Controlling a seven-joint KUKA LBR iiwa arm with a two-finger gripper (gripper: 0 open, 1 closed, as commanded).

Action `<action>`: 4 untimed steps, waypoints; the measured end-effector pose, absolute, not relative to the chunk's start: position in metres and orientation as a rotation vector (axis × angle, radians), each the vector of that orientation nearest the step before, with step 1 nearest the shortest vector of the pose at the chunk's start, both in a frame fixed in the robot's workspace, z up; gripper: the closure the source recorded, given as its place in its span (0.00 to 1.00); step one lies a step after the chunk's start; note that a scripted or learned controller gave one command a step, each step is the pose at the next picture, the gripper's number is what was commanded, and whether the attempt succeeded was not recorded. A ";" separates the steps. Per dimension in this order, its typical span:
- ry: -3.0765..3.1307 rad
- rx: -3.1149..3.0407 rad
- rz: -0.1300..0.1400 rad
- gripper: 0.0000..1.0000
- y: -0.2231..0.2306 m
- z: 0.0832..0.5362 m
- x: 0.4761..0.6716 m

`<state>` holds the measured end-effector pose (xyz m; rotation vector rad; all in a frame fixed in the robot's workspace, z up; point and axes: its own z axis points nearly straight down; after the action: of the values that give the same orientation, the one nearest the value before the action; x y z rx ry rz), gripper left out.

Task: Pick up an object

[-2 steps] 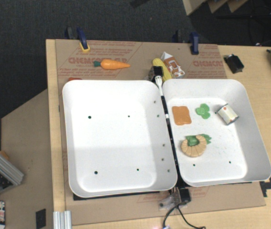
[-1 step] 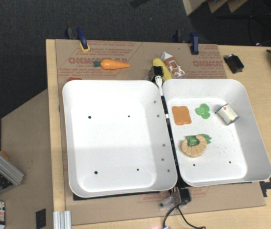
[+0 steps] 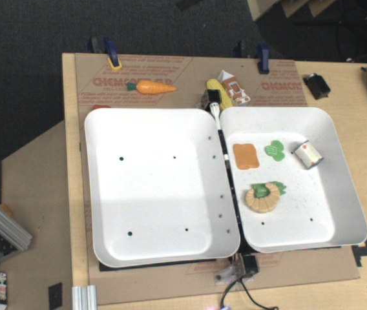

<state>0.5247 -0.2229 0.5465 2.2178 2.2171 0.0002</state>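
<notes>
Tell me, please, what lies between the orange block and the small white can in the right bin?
A small green piece lies between the orange block and the white can, seen in the camera view.

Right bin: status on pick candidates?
Right bin holds four: orange slab, green piece, white can, tan round piece. All apart, none gripped. Carrot lies outside, behind left bin.

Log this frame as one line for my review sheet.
right bin: orange slab, green piece, white block, tan round toy | behind bins: toy carrot | pick: not started
</notes>
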 end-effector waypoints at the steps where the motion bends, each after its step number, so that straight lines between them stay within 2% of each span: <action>1: 2.214 2.212 0.002 1.00 -0.223 0.558 0.525; 2: 2.243 2.226 -0.013 1.00 -0.121 0.390 0.477; 3: 2.211 2.206 0.018 1.00 -0.117 0.544 0.480; 4: 2.221 2.220 0.001 0.00 -0.117 0.535 0.479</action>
<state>0.4795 -0.1172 0.5354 2.2199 2.2210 0.0012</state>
